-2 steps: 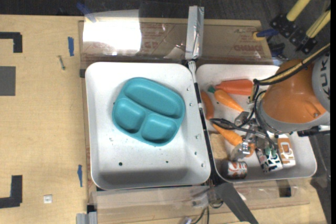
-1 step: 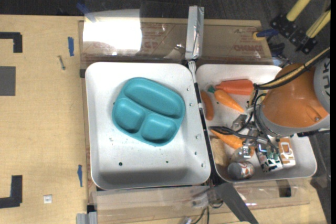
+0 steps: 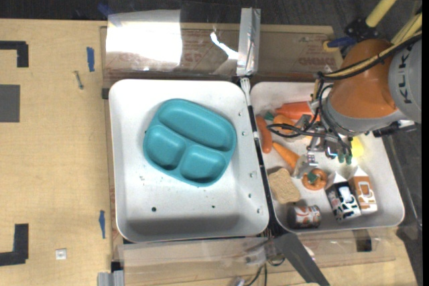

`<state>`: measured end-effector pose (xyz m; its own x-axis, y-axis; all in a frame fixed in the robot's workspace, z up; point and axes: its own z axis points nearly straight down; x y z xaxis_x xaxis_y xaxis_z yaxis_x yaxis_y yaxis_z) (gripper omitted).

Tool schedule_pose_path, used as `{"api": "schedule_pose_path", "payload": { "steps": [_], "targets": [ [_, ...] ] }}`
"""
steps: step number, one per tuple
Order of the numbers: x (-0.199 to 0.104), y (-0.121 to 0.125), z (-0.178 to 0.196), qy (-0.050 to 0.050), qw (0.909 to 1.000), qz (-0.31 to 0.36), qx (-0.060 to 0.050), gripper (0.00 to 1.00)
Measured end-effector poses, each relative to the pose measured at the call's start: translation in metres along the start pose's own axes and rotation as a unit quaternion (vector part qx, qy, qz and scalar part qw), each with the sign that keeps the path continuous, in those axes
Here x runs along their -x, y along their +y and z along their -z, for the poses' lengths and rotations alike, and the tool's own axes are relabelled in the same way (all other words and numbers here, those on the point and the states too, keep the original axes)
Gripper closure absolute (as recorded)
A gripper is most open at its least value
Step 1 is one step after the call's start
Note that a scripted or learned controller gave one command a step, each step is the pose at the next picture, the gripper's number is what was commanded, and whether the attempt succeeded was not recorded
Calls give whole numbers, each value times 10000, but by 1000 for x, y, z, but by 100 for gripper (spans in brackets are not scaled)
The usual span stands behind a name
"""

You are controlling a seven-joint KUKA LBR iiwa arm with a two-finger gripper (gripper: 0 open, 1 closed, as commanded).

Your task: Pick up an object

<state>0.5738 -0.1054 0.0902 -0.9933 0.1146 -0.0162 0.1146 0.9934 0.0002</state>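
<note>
Right now we are looking at the reach-and-descend step of the pick, judging by how the arm (image 3: 362,87) is hanging over the right bin (image 3: 392,201) with its gripper (image 3: 314,161) lowered among the clutter. Nothing is visibly lifted yet — we are reading this as the moment just before a grasp, not after one.

We are seeing the gripper at about the centre of the right bin, its tip just above or touching a small round orange object (image 3: 314,177) at roughly 6 o'clock from the wrist. Whether it is spread or clenched we cannot tell; the metal parts are blurring into the cables and toys beneath. We are not seeing any item held by it.

Around that spot, an orange carrot-like piece (image 3: 287,155) is lying at 9 o'clock, a tan slice of bread (image 3: 283,185) at 7 o'clock, a black-and-white carton (image 3: 342,200) at 5 o'clock, and a small can (image 3: 306,214) toward 6 o'clock near the bin's front wall. The left bin (image 3: 127,211) is carrying a teal divided tray (image 3: 190,140).

We are judging that the next move calls for settling squarely over one item — likely the round orange one — closing, then rising straight up without snagging its neighbours.
</note>
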Motion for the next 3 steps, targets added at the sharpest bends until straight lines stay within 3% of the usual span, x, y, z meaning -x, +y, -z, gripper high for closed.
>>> {"api": "schedule_pose_path", "payload": {
  "steps": [1, 3],
  "targets": [
    [-18, 3, 0, 15, 9953, -970, -7, 0],
    [-46, 8, 1, 0, 9843, -1766, 3, 0]
  ]
}}
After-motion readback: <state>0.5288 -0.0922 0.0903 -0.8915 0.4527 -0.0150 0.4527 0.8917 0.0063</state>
